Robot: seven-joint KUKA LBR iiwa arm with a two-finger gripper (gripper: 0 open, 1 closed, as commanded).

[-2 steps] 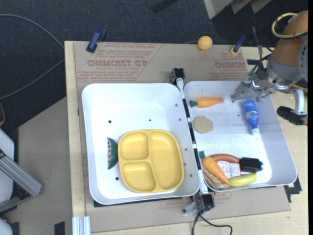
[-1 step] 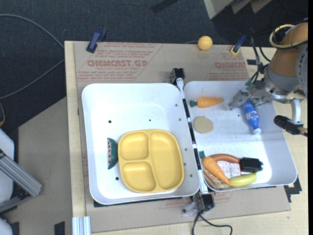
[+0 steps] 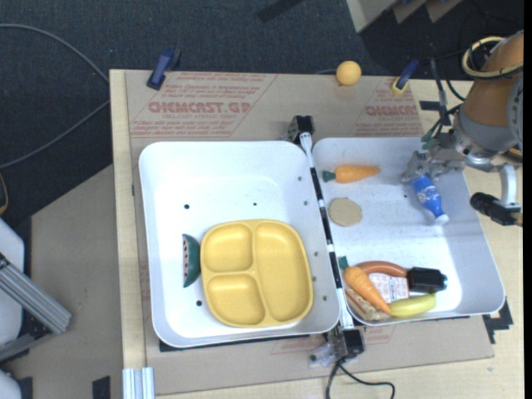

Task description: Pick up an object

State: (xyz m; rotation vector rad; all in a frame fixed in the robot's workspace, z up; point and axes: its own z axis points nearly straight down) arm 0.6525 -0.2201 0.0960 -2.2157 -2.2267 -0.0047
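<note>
Quick count of what's on the bench: two white bins side by side; the left bin [image 3: 158, 181] has one yellow divided plate [image 3: 253, 271] with three compartments and one watermelon-slice toy [image 3: 189, 260] tucked against the plate's left edge; the right bin [image 3: 474, 248] has two carrots, one carrot [image 3: 356, 173] near the back wall and a second carrot [image 3: 366, 289] at the front in a little heap with a yellow banana [image 3: 413, 307], a black block [image 3: 426, 278] and a reddish sausage-looking piece [image 3: 378, 268]; one tan round cookie thing [image 3: 344, 212] sits alone mid-bin; one blue and white bottle [image 3: 429, 198] lies tilted near the right side; the gripper [image 3: 426, 166] is right at the bottle's upper end, touching or just above it, and honestly I can't tell if the claw is spread or closed from this angle; one orange ball [image 3: 348, 72] sits on the cardboard sheet [image 3: 208, 106] behind the bins, with two blue clamps [image 3: 162, 66] on its back edge; dark carpet floor [image 3: 66, 23] around it all, a thin cable running across it.
</note>
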